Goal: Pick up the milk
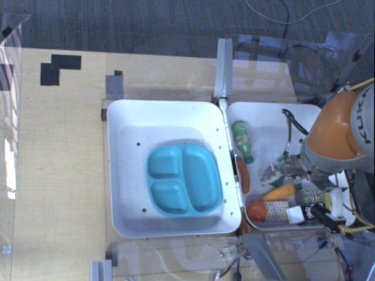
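You have the arm point(337, 130) reaching in from the right over the right bin point(263, 122), its orange band above the bin's far right side. The gripper point(282, 171) hangs low over the middle of that bin, just above the carrot point(279, 192). From this angle you cannot tell whether it is open or closed, and nothing can be seen in its grasp.

The milk point(287, 212) looks to be the labelled container lying on its side along the near wall of the right bin, its dark cap pointing right; the label is too small to read, so take that as likely rather than sure. It lies just nearer the camera than the carrot, and a red tomato point(256, 211) touches its left end.

A green bottle point(241, 140) lies near the bin's left wall, with a brown sausage point(243, 175) below it.

The left bin point(126, 157) holds a blue divided tray point(183, 178), a little right of centre. Both bins sit side by side on the pale wooden worktop point(70, 157).
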{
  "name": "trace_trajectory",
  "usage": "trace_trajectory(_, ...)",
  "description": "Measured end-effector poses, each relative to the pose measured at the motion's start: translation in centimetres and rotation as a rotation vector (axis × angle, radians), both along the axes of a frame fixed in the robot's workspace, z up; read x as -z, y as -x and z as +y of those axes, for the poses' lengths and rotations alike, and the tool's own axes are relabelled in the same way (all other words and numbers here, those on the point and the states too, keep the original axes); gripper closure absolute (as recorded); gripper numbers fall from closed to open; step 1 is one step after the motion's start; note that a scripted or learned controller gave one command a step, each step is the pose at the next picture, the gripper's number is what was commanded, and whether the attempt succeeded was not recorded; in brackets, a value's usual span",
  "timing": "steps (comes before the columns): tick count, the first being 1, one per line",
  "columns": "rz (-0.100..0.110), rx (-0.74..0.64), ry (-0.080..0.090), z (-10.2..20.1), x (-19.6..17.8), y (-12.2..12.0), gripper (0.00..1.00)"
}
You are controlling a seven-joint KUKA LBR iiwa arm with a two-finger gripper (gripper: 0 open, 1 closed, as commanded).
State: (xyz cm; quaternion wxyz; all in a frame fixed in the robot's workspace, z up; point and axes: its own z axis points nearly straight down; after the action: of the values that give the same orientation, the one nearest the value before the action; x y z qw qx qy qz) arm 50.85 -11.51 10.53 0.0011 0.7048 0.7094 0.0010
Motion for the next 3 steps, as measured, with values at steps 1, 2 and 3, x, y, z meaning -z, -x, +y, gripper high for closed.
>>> trace_trajectory(1,0.000,0.000,0.000,0.0,0.0,0.0,0.00)
trace_trajectory(2,-0.001,0.331,-0.001,0.4,-5.6,-6.0,0.00)
trace_trajectory(3,-0.009,0.465,-0.001,-5.0,1.5,-0.2,0.00)
